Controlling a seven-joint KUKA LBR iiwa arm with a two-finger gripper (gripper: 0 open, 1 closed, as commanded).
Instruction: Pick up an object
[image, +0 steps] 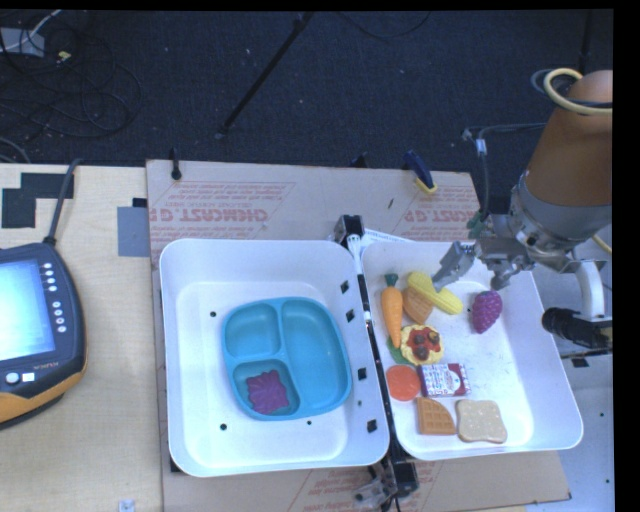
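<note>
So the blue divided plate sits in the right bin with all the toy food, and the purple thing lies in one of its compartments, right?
Not quite. The camera view shows the blue divided plate in the left bin, apart from the toy food, which lies in the right bin. The purple thing does lie in one of its compartments.

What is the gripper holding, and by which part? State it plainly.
Nothing. The gripper hangs open above the right bin, its fingers spread with only bin floor between them, between the yellow banana and the purple grapes.
</note>
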